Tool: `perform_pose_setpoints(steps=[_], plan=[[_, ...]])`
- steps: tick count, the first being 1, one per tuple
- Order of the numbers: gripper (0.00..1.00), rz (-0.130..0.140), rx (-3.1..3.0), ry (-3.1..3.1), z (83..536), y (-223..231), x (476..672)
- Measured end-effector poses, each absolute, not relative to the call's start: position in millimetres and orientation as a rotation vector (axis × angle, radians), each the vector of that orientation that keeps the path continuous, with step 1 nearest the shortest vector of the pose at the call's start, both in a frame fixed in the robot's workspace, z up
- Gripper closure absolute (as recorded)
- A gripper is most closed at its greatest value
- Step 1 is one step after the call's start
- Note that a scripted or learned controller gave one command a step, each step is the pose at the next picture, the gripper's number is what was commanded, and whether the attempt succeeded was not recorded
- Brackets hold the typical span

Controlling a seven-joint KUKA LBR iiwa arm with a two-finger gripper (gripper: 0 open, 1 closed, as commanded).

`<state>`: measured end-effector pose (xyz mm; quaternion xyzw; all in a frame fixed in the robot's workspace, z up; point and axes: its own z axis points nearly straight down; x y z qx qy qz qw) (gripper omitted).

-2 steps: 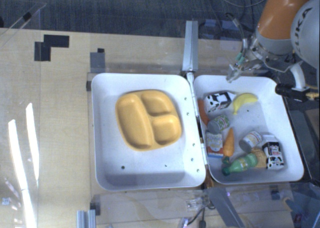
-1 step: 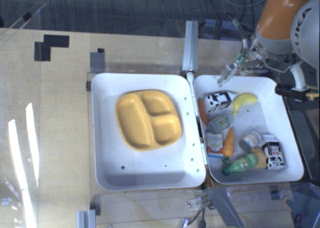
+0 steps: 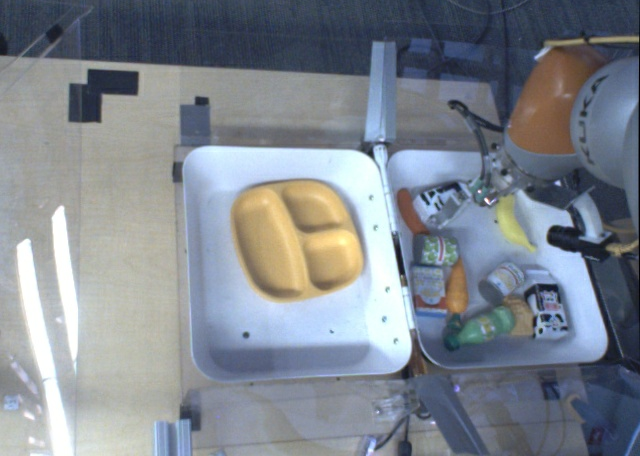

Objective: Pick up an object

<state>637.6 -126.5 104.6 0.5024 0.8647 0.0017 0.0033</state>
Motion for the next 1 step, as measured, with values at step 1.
perform_pose_setpoints(steps=[1], plan=[[0.00,0.005,1.527,2.763,88.1,-162.7,666.7]])
